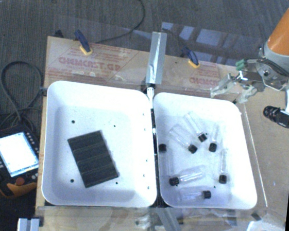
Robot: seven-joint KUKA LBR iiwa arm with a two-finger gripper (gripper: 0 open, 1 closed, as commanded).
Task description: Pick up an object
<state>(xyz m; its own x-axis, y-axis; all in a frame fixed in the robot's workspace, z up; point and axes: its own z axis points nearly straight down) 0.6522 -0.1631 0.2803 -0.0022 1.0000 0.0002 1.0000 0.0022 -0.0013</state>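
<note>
Tool (232,90) of mine hangs above the right bin's (246,130) far rim, fingers apart, gripping nothing; vials (188,174) below.

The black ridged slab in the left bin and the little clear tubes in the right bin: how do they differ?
The black slab is dark, flat, rectangular and opaque; the clear tubes are see-through, slim and round with small black caps. The slab is one large piece lying at a slant alone in the left bin; the tubes are several small pieces scattered at different angles in the right bin. Both lie flat on a white bin floor.
</note>
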